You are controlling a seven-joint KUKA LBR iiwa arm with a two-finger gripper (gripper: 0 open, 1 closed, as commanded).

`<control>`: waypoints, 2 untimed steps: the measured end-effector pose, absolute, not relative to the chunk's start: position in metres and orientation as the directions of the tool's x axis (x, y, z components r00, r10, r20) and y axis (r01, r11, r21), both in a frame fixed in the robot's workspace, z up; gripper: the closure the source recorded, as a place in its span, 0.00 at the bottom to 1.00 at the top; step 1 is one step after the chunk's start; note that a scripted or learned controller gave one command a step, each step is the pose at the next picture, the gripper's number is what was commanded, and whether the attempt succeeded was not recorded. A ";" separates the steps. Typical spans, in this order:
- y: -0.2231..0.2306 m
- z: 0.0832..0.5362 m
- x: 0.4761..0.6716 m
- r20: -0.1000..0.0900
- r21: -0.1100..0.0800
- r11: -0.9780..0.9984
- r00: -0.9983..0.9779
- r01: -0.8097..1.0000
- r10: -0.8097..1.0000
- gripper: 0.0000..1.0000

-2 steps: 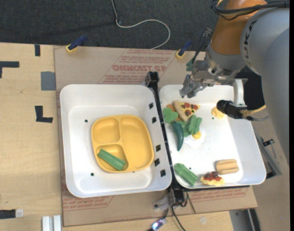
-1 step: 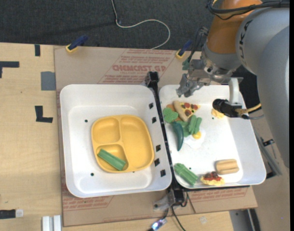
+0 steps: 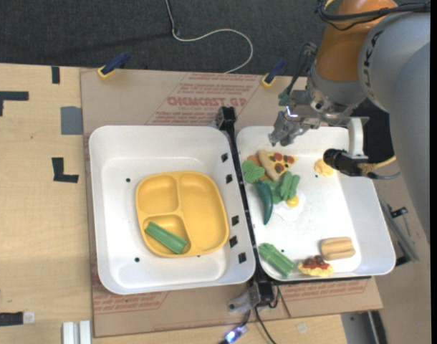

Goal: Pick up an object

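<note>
My gripper (image 3: 284, 135) hangs over the back left part of the right bin (image 3: 362, 213), just above a toy pizza slice (image 3: 274, 163). Nothing shows between its fingers. Below the pizza lie a green leafy piece (image 3: 252, 171), a green pepper (image 3: 266, 201), a green bean pod (image 3: 289, 186) and a fried egg (image 3: 292, 203). A yellow toy (image 3: 323, 168) sits near the bin's right side. At the front lie a bread roll (image 3: 337, 248), a small red and yellow piece (image 3: 316, 266) and a green vegetable (image 3: 276, 259).
The left bin (image 3: 111, 192) holds a yellow divided plate (image 3: 197, 199) with a green piece (image 3: 166, 237) in its front compartment. Black clips join the two bins along their shared wall (image 3: 233, 185). A white cable (image 3: 204, 34) runs behind the bench.
</note>
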State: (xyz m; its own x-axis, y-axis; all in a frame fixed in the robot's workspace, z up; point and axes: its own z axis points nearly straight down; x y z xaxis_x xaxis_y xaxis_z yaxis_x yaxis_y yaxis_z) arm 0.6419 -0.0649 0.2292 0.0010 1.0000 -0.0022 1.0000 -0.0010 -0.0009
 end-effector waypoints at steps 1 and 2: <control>-0.060 0.214 0.636 -0.002 -0.002 0.001 -0.001 1.000 1.000 1.00; -0.063 0.231 0.640 0.000 0.000 0.002 -0.002 1.000 1.000 1.00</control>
State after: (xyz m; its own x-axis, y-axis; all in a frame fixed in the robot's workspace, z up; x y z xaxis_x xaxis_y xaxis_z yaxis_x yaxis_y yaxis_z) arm 0.6405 -0.0628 0.2314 -0.0019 1.0000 -0.0002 1.0000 0.0019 0.0005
